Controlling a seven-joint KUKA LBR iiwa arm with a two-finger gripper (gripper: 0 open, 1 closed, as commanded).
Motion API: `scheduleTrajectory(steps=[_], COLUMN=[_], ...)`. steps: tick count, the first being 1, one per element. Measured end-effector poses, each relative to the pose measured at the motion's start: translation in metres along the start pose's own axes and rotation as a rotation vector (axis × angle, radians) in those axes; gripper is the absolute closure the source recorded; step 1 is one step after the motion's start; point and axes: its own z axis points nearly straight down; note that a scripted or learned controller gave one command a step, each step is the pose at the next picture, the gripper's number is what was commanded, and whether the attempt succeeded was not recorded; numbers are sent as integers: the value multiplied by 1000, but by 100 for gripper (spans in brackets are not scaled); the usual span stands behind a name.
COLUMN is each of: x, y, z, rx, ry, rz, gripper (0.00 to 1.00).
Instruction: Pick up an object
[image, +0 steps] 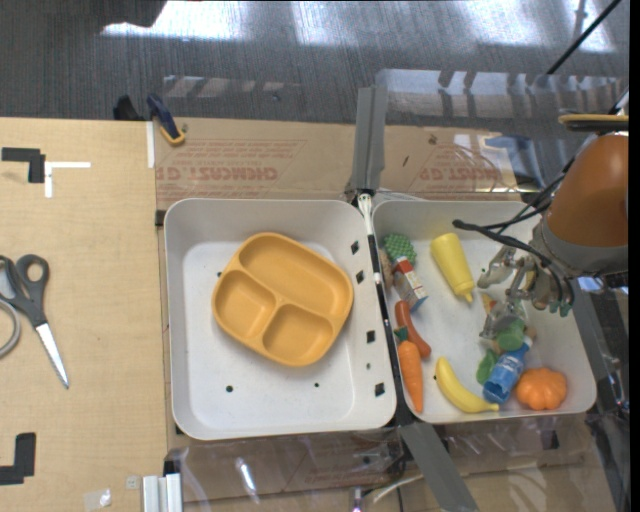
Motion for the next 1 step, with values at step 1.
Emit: scheduleTrajectory(steps=[1], x=[-2], y=[1], z=[-10], rx=[1], ry=[-5], rz=[-3], gripper=[100])
